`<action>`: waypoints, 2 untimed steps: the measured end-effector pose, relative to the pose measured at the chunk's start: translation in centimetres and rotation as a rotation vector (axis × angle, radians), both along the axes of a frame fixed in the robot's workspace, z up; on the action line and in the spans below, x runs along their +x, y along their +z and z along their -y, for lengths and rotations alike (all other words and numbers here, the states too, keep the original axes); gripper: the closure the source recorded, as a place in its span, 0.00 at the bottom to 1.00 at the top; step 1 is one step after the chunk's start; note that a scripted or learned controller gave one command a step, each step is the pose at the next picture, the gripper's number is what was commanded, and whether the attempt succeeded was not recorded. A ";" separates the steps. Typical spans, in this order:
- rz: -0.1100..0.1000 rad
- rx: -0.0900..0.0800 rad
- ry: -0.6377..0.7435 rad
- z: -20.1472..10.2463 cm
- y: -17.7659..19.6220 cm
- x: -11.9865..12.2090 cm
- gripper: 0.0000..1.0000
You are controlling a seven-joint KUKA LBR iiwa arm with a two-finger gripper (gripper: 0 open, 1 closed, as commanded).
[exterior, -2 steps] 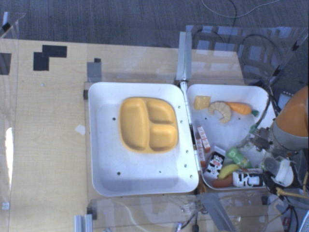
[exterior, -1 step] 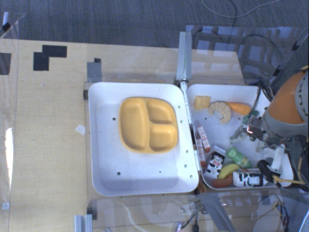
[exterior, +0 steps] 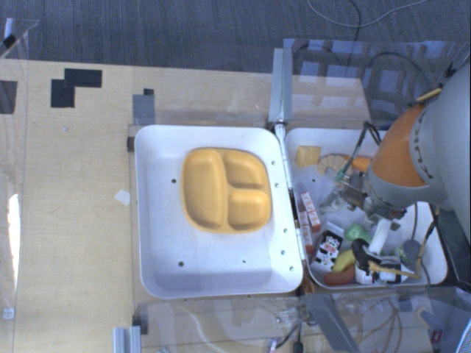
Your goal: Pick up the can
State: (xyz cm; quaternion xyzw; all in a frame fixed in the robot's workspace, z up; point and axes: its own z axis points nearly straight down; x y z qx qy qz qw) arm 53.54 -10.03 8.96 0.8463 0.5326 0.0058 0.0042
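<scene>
**Apparently hunting for the can in the crowded bin**

Down in the right bin, the arm hangs low over a jumble of small items, presumably to reach the can; which piece is the can I cannot tell. Whether the claw is clenched or released is hidden. The left bin, toward the desk's middle, holds a yellow divided tray.

Grey arm with an orange band

The arm has a smooth, rounded light-grey shell, with a glossy orange band above a grey metal wrist; thin dark cables loop beside it, and a pale tool hangs beneath.
</scene>
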 end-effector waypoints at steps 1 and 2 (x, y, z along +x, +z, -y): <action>-0.002 0.000 -0.213 8.0 -0.1 0.8 0.00; 0.003 0.001 -0.201 7.7 1.1 1.1 1.00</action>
